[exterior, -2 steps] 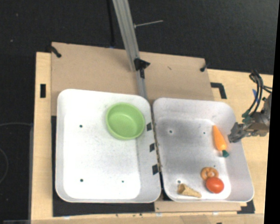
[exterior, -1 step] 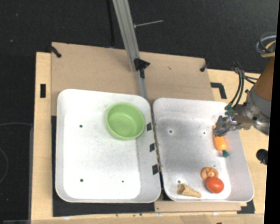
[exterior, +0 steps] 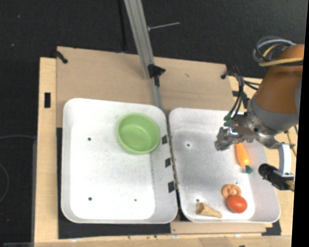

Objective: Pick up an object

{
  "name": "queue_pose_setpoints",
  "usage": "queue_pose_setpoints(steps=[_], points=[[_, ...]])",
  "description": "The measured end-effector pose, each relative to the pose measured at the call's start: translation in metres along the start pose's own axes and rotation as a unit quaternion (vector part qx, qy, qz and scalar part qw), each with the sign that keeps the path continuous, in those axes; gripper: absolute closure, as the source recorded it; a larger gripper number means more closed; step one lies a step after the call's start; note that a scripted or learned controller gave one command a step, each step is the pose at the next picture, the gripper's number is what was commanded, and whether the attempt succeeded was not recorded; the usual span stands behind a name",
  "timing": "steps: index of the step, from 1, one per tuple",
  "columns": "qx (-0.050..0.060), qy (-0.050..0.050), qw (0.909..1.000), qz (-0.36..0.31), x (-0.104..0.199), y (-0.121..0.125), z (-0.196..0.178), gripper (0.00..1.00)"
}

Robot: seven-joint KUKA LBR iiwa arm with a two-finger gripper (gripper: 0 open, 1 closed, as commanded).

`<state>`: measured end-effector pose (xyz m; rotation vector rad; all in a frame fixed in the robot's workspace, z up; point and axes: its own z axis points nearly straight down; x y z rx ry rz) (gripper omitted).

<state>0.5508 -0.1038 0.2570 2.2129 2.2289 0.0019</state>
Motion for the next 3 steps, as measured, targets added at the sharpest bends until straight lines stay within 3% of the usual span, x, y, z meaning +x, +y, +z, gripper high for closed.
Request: queue_pose_setpoints(steps=[3], points=[[0.0,0.001,1.0,-0.001,0.159,0.007,0.017,1.0]])
